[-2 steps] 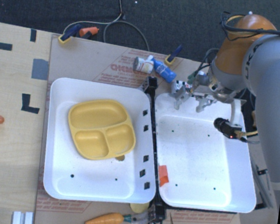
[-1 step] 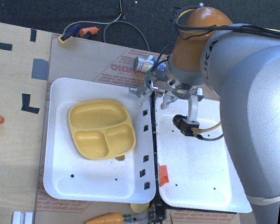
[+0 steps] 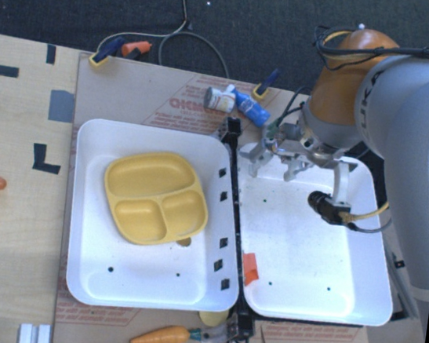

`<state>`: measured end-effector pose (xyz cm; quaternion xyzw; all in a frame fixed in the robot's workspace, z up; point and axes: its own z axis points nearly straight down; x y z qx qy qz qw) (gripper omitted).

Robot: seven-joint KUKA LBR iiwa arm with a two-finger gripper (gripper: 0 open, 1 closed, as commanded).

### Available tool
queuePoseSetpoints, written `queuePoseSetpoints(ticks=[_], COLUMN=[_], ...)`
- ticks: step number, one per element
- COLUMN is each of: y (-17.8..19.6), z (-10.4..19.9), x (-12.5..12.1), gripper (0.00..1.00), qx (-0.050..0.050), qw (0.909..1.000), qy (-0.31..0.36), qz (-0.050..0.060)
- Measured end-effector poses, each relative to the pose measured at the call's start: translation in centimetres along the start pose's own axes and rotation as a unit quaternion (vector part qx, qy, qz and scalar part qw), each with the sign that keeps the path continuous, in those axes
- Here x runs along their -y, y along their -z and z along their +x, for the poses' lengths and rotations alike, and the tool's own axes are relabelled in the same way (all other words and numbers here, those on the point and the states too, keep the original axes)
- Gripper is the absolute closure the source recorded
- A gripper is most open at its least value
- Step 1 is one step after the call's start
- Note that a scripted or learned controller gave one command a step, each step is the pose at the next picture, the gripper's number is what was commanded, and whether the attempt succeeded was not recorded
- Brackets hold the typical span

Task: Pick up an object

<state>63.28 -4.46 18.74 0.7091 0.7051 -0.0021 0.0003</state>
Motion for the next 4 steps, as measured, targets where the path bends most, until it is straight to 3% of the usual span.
queuePoseSetpoints(ticks=[1, 2, 3, 4], y=[-0.4, -0.4, -0.3, -0.4], z=[7.7, 0.0, 0.1, 9.6], x=[3.8, 9.6, 2.6, 15.5], gripper=[0.00, 0.00, 0.00, 0.00], qx=[-0.003, 0.000, -0.001, -0.004], qw=[1.0000, 1.0000, 1.0000, 1.0000], qy=[0.006, -0.001, 0.004, 0.008], qz=[0.001, 0.001, -0.003, 0.005])
